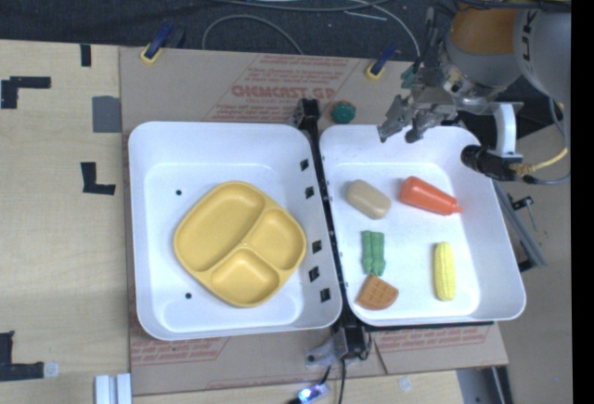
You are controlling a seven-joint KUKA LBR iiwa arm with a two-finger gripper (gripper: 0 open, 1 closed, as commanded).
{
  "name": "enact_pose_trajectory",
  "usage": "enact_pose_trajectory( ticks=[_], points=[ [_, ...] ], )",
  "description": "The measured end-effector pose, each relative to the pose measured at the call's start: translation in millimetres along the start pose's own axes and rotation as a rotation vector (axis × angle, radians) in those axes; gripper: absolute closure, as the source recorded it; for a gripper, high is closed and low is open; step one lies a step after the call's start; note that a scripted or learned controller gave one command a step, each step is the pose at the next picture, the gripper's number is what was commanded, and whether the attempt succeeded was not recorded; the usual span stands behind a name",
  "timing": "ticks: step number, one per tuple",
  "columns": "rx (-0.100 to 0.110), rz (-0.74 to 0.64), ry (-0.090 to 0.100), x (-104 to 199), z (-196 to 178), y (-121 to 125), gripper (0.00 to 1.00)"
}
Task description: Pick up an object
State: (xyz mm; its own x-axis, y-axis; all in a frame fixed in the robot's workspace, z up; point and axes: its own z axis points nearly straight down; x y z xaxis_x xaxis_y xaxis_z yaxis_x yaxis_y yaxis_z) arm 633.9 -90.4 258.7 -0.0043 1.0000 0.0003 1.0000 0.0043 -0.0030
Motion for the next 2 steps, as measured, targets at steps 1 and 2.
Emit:
enact_pose_trajectory(
  ticks=[1, 2],
  points=[
    [0.000, -0.001, 0.000, 54.2, -2.3, -16.1, 1.00],
    [0.000, -0.001, 0.000, 102.8, 12.4, -21.4, 1.00]
  ],
)
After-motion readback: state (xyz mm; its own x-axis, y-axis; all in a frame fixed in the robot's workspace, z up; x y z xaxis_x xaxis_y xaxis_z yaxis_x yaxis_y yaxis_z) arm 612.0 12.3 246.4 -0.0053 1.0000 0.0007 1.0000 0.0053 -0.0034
